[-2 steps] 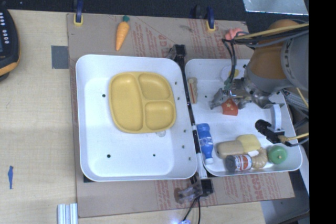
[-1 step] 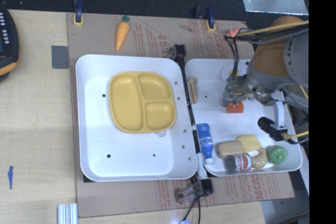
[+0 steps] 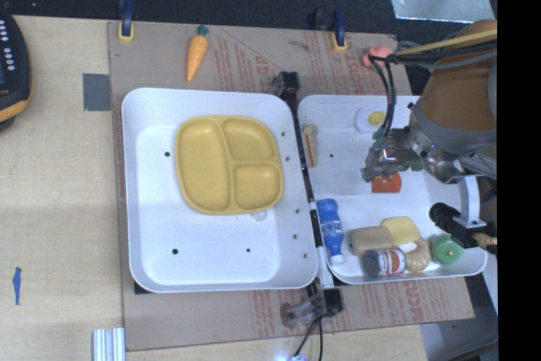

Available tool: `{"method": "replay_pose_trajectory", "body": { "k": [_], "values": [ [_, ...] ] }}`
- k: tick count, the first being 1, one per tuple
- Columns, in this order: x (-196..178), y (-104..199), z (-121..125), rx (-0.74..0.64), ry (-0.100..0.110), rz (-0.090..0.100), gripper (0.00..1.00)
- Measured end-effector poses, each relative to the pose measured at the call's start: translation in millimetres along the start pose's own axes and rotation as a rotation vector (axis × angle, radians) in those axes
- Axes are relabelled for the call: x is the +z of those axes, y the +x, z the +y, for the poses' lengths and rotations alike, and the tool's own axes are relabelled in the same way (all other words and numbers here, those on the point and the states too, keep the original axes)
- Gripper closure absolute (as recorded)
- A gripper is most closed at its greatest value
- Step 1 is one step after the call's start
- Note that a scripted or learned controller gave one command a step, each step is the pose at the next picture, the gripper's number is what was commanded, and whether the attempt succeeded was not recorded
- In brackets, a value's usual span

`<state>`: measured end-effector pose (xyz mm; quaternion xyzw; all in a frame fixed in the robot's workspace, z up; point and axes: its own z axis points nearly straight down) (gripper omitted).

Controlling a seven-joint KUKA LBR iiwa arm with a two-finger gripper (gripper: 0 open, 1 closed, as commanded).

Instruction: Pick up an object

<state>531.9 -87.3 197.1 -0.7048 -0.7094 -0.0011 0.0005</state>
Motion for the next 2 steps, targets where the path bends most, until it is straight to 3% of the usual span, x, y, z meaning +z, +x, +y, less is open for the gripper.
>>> {"method": "replay_pose_trajectory", "body": {
  "k": [1,2],
  "values": [
    [5.6,69.9,15.8,-0.007,0.002,-0.001,1.0],
    [-13.2,149.9,18.5,-0.008,0.003,0.0,1.0]
  ]
}}
